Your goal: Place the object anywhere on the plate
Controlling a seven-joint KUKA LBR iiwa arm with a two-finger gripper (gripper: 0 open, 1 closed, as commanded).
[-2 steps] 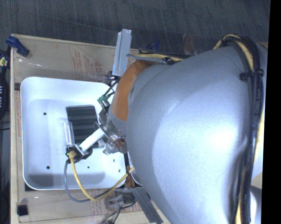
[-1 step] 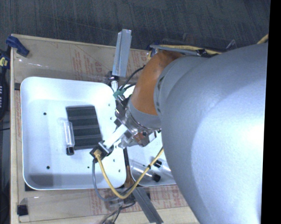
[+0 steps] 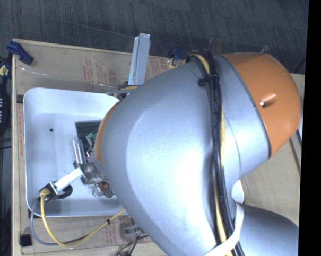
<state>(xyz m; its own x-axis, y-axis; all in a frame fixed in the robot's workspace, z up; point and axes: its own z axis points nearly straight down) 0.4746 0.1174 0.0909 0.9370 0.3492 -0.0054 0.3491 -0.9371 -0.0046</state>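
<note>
My grey arm with its orange band takes up most of the camera view and hides the right bin. Its wrist reaches down into the left white bin. The metal gripper hangs low over the bin floor near the front wall. Just behind it, a dark flat thing with a green edge lies on the bin floor, mostly hidden under the arm. I cannot tell whether that is the plate or the object.
A yellow cable runs from a connector at the gripper over the bin's front rim. A grey upright post stands behind the bin. Blue clamps sit at the bench's back left corner.
</note>
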